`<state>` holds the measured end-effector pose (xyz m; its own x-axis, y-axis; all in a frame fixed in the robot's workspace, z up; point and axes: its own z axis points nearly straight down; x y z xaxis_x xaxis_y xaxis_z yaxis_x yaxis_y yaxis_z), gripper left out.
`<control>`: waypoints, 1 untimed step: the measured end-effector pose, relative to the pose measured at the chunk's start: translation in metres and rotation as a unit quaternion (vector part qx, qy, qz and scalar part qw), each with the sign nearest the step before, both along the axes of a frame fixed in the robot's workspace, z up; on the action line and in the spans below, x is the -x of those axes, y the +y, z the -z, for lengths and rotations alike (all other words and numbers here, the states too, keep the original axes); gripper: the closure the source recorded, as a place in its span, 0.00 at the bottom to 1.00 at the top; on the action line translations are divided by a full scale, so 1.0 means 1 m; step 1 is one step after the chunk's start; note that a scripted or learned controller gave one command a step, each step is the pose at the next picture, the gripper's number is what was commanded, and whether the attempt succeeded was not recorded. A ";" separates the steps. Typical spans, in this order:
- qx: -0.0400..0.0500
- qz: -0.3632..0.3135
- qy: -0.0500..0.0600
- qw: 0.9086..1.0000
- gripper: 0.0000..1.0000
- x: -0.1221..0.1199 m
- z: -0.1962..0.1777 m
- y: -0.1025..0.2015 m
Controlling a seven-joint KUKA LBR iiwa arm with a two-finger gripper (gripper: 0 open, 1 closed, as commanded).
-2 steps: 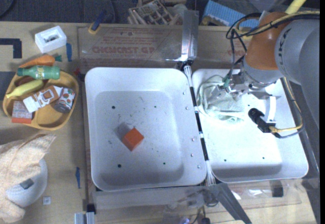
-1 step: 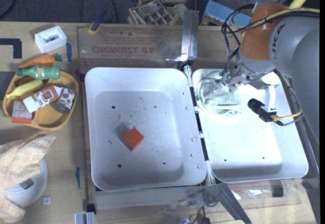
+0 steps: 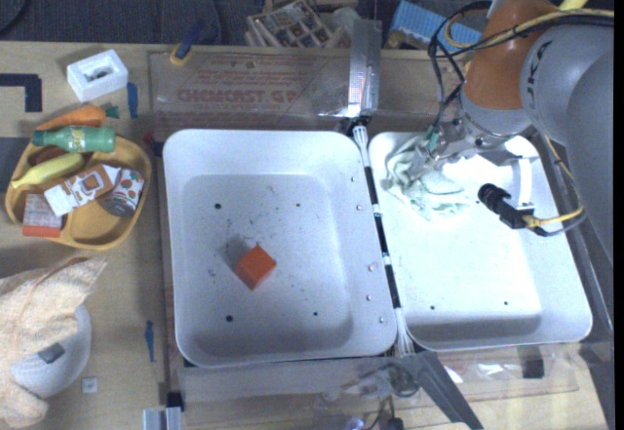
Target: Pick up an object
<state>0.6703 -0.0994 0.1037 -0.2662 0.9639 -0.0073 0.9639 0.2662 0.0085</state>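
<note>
An orange block [image 3: 256, 265] lies alone in the left bin [image 3: 195, 165], a little left of its middle. In the right bin [image 3: 487, 301], a pale, crumpled greenish-white item [image 3: 421, 186] sits in the far left corner. My gripper [image 3: 436, 151] reaches down from the right and is low over that pale item, at or touching its top. The grey arm with its orange band [image 3: 507, 28] hangs over the far right corner of the right bin. The block is far from the gripper, across the wall between the bins.
A black plug on a yellow cable [image 3: 499, 201] hangs from the arm over the right bin. A yellow bowl [image 3: 102, 231] of toy food stands left of the bins, with a cloth [image 3: 44, 321] below it. A clear plastic sheet [image 3: 253, 92] lies behind the bins.
</note>
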 end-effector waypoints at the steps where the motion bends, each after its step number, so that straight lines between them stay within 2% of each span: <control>1: -0.002 0.005 0.003 1.000 1.00 0.003 -0.082 0.044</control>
